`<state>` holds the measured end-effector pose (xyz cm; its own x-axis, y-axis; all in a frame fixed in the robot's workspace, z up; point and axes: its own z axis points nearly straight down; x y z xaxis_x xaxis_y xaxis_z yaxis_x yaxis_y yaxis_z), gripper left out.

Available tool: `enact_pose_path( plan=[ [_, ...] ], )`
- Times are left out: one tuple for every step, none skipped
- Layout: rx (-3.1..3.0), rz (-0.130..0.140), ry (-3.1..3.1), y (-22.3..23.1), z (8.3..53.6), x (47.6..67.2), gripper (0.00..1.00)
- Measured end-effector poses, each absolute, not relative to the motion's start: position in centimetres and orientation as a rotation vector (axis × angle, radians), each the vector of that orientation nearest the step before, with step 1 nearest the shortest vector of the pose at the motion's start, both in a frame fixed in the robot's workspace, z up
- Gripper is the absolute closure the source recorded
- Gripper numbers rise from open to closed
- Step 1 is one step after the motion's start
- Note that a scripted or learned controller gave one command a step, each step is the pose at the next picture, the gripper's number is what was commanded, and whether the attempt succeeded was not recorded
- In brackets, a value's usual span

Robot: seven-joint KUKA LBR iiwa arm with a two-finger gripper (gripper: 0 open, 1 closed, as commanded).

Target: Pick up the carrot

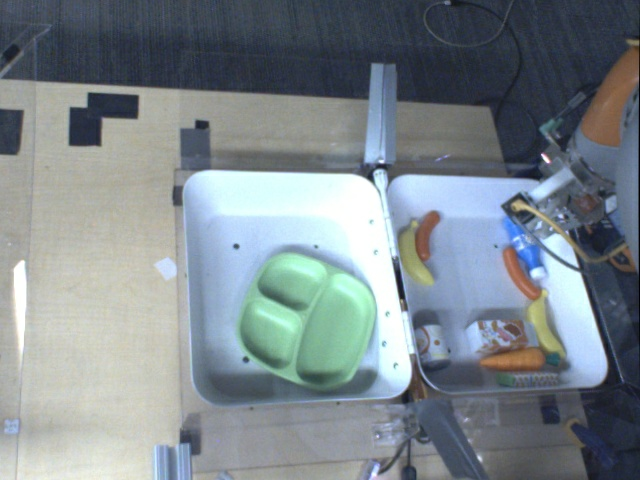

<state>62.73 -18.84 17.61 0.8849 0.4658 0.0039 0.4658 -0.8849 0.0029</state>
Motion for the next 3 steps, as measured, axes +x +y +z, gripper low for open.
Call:
enact_pose_path(
  plan=[
    [3.048,0.007,0.754,-18.8,17.6,62.7,0.00],
    [3.059,0.004,0.715,-14.5,9.4,65.2,0.00],
    [3.055,0.007,0.728,-14.3,10.5,65.4,1.00]
  ],
)
